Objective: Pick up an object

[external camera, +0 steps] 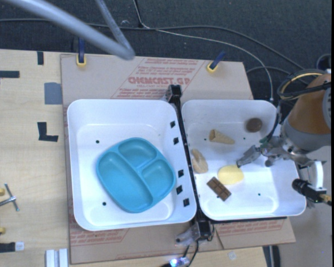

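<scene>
The right bin point(267, 204) holds several small items. A pale yellow lump point(230, 175) lies near its middle, with a dark brown bar point(218, 188) just in front of it. A tan piece point(199, 161) rests by the left wall, a tan wedge point(220, 137) lies farther back, and a brown round piece point(254, 125) sits at the back right. My gripper point(244, 159) reaches in from the right, low over the bin floor, its tip just right of and above the yellow lump. I see nothing held in it.
The left bin point(78, 149) holds a blue divided plate point(136, 174). A black divider point(181, 149) runs between the bins. The arm's grey body and orange band point(309, 115) hang over the right bin's right wall. Cables point(211, 38) cross the dark floor behind.
</scene>
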Controlling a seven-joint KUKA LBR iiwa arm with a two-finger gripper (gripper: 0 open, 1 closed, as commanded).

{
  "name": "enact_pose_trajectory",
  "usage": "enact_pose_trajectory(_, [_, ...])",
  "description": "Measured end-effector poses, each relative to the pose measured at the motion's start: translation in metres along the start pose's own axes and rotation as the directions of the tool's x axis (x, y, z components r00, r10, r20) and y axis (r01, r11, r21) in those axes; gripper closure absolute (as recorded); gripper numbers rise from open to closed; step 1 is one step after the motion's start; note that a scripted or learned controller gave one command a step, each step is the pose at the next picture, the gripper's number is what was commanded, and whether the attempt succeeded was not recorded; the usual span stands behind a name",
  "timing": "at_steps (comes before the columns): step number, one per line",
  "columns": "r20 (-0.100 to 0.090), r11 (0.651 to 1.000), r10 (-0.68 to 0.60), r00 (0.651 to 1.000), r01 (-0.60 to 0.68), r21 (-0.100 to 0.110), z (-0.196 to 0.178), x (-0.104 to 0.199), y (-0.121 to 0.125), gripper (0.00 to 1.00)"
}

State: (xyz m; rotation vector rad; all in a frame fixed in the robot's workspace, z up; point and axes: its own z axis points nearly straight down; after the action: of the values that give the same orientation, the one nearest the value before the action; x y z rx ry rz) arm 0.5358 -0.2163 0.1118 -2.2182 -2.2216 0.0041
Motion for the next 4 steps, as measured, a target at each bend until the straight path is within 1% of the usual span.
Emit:
enact_pose_trajectory(1, [0.001,1.000,0.002,1.000,-0.002,-0.005,0.026,0.000,0.001,0.00])
enact_pose_trajectory(2, [0.006,1.000,0.000,1.000,0.000,-0.011,0.014,-0.001,0.003,1.00])
enact_pose_trajectory(3, [0.001,1.000,0.001,1.000,-0.001,-0.005,-0.044,-0.005,-0.004,1.00])
enact_pose_trajectory(4, [0.001,1.000,-0.001,1.000,0.001,-0.006,-0.087,-0.002,-0.001,1.00])
